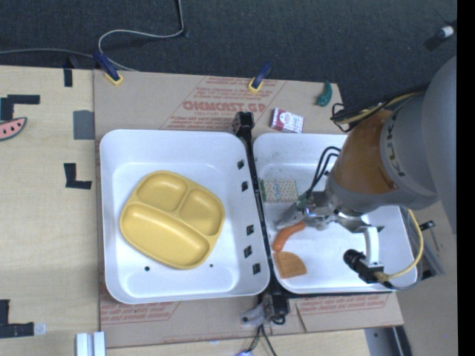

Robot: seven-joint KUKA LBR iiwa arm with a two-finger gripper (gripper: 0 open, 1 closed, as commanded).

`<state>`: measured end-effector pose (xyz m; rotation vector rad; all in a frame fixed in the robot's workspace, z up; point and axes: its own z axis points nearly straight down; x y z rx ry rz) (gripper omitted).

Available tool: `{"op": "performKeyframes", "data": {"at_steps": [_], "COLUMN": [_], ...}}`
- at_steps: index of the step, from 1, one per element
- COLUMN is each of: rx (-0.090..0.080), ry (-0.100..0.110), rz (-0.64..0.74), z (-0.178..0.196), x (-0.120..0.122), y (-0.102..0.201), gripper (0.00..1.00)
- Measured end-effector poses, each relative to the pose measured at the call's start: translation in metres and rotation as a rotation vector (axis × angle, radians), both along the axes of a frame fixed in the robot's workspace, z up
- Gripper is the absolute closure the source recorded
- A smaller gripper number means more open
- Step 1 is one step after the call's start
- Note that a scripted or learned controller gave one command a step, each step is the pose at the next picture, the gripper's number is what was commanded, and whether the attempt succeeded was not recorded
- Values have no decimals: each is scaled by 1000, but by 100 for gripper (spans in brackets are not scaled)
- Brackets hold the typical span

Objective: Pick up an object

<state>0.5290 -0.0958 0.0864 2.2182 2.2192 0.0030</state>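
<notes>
While the yellow tray [172, 218] fills the left bin [119, 154], the gripper [297, 217] hovers spread above an orange carrot [288, 235].

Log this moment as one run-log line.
arm: over right bin | gripper: at carrot, grasp unconfirmed | left bin: yellow tray
</notes>
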Motion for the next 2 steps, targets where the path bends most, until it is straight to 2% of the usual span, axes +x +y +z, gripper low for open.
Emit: {"op": "performKeyframes", "data": {"at_steps": [1,2], "rx": [-1,0], "ry": [0,0], "rz": [-1,-1], "z": [10,10], "x": [0,0], "y": [-1,-1], "gripper": [100,0]}}
